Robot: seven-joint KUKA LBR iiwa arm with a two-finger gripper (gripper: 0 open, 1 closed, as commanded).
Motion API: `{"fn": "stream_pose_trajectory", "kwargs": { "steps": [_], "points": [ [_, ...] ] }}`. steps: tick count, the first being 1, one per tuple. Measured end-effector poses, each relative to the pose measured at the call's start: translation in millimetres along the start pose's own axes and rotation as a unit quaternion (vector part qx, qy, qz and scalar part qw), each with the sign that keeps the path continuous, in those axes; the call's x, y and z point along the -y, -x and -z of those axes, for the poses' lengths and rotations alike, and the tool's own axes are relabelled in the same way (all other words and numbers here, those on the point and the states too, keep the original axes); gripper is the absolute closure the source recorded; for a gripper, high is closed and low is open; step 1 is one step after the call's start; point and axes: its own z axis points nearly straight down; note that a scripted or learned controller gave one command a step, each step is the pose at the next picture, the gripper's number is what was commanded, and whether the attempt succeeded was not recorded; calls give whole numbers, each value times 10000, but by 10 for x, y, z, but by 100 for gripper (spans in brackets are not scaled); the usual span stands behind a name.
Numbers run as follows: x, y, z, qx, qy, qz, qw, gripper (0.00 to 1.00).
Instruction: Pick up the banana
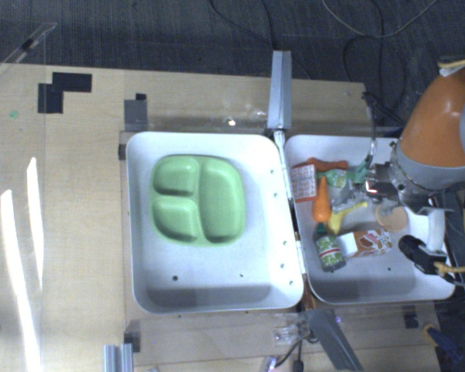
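Note:
The banana [342, 216] is a small yellow piece lying in the right bin [372, 285], between an orange carrot [322, 201] and a brown packet [371, 242]. Part of it is hidden under nearby clutter. My gripper [371, 184] hangs over the right bin, just above and to the right of the banana, at the end of the grey arm with the orange band [442, 126]. I see nothing lifted clear of the bin.
The left bin [209, 285] holds a green divided plate [199, 198]. In the right bin also lie a red and white packet [304, 181], a green can [330, 253], a green item [337, 178] and a tan round thing [394, 218]. A metal divider [280, 91] separates the bins.

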Motion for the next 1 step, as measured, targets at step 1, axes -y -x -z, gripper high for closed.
{"fn": "stream_pose_trajectory", "kwargs": {
  "steps": [1],
  "points": [
    [-557, 138, -1114, 2, 47, -111, 9999, 0]
  ]
}}
